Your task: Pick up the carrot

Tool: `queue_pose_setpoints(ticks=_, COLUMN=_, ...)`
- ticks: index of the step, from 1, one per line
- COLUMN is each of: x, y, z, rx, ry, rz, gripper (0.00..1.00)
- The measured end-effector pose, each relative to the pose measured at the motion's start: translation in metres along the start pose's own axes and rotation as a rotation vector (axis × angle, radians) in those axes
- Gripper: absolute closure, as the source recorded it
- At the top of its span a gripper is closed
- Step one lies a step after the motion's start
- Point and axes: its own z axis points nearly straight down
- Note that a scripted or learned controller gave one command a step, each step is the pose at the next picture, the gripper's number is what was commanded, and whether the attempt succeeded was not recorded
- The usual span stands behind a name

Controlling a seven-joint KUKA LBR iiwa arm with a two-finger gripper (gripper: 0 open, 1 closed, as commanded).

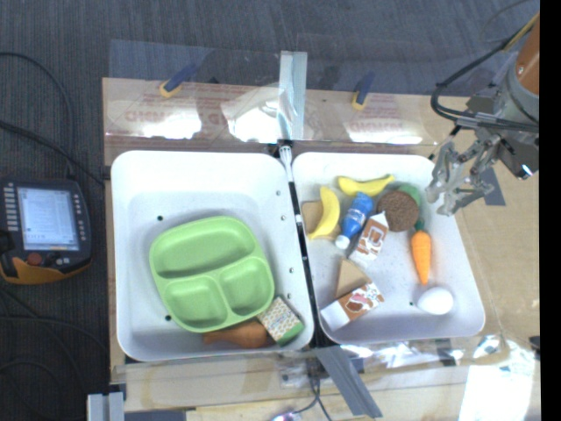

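The arm enters from the upper right, its orange band just visible at the frame's edge, and its wrist points down and to the left so that the hand (456,185) hangs over the top right corner of the right bin (465,274). Its metal fingers (443,178) point downward and look spread apart, with nothing between them.

The carrot (422,253) lies inside the right bin near its right wall, below and slightly left of the hand and apart from it, its green top toward the hand and its tip pointing at a white egg (435,302). To the carrot's left sit a brown round cookie (400,209), a blue bottle (355,217) and two bananas (365,184). The left bin (140,182) holds a green divided plate (210,273).
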Motion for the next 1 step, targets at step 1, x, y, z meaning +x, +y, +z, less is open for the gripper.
queue_pose_setpoints(ticks=1, x=0.0111, y=-0.0711, z=-0.0438, rx=-0.003, ry=0.003, rz=-0.012, gripper=1.00)
